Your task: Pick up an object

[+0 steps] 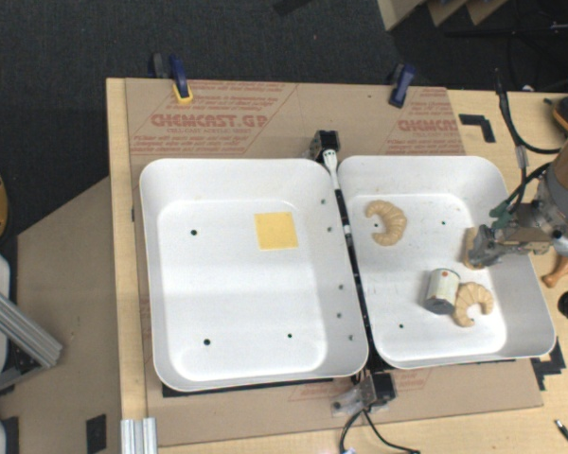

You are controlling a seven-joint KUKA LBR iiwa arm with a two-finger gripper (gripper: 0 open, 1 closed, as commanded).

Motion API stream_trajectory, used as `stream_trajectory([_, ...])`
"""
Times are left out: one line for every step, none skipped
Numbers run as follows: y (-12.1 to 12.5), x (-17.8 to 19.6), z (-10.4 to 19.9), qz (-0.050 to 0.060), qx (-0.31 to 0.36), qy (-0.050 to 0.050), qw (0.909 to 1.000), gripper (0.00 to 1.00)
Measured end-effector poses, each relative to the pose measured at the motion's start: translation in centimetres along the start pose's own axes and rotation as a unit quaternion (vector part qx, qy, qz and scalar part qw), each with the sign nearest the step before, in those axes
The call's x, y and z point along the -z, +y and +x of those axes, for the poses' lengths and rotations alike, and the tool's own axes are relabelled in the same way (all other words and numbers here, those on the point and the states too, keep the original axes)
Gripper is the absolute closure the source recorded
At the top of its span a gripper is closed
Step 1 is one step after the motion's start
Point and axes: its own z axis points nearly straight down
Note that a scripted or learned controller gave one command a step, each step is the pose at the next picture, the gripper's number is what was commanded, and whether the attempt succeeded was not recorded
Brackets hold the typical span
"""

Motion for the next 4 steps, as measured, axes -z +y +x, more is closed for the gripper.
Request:
stream_trajectory([0.1,2.4,0.3,-0.001,0.002,0.0,1.0,1.0])
stream_trajectory([0.0,-3.7,7.0,0.006,0.004,0.003,1.0,1.0])
stream_trajectory([0.0,-3.4,6.5,0.002,0.001,0.001,1.0,0.0])
stream_trajectory([0.1,-2.3,6.5,0.001,0.001,0.001,1.0,1.0])
